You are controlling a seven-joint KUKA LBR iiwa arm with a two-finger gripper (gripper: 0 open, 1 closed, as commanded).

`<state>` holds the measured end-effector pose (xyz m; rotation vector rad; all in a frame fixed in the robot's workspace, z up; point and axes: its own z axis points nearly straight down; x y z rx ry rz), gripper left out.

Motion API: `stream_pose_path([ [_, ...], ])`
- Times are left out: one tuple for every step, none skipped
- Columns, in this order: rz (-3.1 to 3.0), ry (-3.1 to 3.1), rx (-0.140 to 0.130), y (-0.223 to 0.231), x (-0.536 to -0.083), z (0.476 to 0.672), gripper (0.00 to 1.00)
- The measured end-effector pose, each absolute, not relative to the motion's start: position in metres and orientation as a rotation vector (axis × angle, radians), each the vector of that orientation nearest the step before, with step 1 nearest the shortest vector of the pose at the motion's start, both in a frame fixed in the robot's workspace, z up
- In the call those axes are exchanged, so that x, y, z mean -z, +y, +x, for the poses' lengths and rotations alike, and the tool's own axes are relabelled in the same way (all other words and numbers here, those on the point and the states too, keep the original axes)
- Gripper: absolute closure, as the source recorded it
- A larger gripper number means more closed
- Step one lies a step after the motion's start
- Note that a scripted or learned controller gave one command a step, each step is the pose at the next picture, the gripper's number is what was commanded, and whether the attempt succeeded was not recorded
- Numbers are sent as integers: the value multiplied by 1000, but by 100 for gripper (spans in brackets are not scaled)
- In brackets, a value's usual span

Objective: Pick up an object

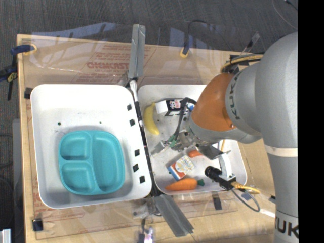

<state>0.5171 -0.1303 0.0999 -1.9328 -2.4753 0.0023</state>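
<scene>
2 shallow white bins are seen from above, side by side on a wooden bench (76, 44). In the left bin (45, 103), 1 teal plate (92, 161) divided into 3 compartments is laid flat towards the near side.

The right bin (237, 163) is reached into by 1 grey arm (258, 100) with an orange band, entering from the right. The gripper (172, 142) is held low over the middle of this bin. Whether it is apart or together cannot be told from this angle, and nothing is seen clamped in it.

5 loose things can be counted in the right bin. 1 yellow banana (151, 119) is laid along the bin's left wall, just left of the gripper. 1 small white carton (179, 168) with blue and orange print is tilted just below the gripper. 1 orange carrot (181, 185) is laid flat along the near wall, just beside the carton. 1 small red-orange item (195, 154) is set beside the carton, under the wrist. 1 white labelled item (169, 105), possibly a small bottle, is placed at the far wall, partly hidden by the arm.
</scene>
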Motion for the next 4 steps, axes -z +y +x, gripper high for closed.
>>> stream_pose_path([
  [-1900, -2499, 1, -198, -92, 478, 0],
  [-1625, -2683, 1, -203, -91, 478, 0],
  [-1619, -2689, 2, -202, -101, 480, 100],
  [-1758, -2603, -1, -200, -168, 518, 100],
])
